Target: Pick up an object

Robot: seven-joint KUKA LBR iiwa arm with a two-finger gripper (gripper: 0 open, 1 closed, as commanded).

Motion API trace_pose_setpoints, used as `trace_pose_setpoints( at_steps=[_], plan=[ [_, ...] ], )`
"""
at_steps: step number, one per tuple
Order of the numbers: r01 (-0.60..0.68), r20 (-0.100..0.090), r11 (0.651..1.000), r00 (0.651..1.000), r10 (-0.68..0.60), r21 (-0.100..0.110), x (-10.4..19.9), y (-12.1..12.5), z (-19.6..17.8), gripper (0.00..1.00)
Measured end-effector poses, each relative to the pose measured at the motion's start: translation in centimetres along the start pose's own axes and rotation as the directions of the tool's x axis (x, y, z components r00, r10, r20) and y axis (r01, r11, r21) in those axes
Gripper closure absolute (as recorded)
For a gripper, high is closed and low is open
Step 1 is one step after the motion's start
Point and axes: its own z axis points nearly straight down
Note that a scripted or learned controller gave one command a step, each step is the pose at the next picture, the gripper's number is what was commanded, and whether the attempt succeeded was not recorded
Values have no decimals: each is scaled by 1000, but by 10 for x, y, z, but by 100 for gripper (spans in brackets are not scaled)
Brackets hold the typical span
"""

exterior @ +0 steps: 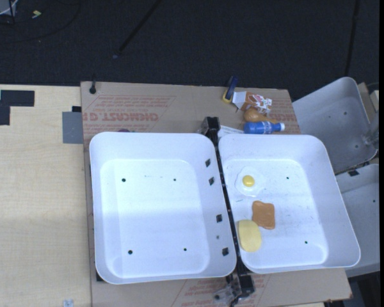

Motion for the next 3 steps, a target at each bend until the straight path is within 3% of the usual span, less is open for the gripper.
trace_pose_setpoints(
  at_steps=[1,2,3],
  plan=[
    [-3,0,1000,1000,3,15,-30,105,-31,100],
    [2,-7,1000,1000,-2,30,44,155,80,100],
    [2,-5,1000,1000,-2,23,116,127,92,100]
  ],
)
